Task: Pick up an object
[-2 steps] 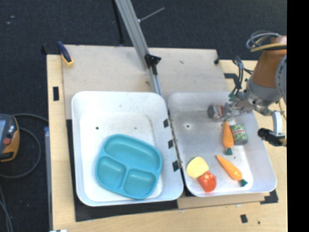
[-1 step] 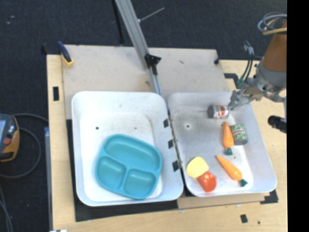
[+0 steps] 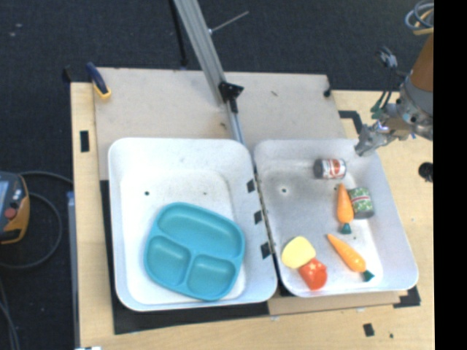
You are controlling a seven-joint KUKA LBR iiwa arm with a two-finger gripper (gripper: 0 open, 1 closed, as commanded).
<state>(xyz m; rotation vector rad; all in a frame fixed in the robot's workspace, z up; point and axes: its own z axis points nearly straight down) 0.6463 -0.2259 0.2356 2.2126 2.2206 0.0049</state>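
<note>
Nothing is held yet, so the whole pick is judged to be left. The gripper (image 3: 365, 143) is seen at about two o'clock over the right bin (image 3: 394, 224), above its upper rim; whether it is open or closed cannot be told. A small can (image 3: 330, 168) lies just beside it, at about eight o'clock. Two carrots (image 3: 344, 204), a green block (image 3: 360, 202), a yellow piece (image 3: 298, 252) and a red piece (image 3: 314, 274) are spread toward six o'clock. A blue tray (image 3: 194, 250) is left in the left bin (image 3: 131, 166).
</note>
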